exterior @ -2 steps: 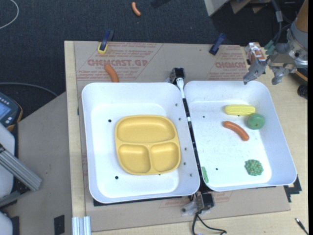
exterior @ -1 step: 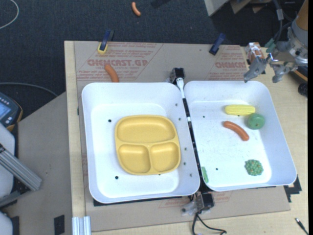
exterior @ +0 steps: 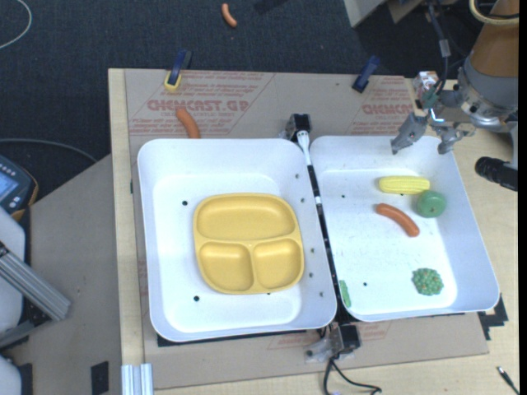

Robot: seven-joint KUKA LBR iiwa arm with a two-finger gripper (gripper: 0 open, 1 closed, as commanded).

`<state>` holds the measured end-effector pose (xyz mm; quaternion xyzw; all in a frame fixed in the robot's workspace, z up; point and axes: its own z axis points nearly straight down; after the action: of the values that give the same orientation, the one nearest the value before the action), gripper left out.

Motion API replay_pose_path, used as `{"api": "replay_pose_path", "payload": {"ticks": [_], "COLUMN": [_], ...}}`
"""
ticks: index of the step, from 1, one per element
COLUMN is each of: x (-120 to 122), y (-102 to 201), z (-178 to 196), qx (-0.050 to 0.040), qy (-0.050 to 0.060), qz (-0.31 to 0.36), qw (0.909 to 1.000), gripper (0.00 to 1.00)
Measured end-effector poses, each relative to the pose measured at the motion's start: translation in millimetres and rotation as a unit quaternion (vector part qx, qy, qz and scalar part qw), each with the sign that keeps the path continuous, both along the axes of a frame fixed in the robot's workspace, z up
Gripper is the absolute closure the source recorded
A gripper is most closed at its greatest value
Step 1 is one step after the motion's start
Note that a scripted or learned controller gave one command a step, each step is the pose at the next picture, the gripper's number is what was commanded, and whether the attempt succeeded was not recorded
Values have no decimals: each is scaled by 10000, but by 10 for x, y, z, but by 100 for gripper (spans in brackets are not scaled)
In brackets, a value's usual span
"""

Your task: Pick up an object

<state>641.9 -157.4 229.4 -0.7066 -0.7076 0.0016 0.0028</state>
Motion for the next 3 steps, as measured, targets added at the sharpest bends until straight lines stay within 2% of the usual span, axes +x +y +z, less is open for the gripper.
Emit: {"api": "replay_pose_path", "payload": {"ticks": [2,3], "x": [102,99], "y": [31,42], "z": [-1129,-1464], "qx": [1,-3], "qy": [2,-10], "qz": [2,3], "qw": [10000,10000], "gripper": [0,0]}}
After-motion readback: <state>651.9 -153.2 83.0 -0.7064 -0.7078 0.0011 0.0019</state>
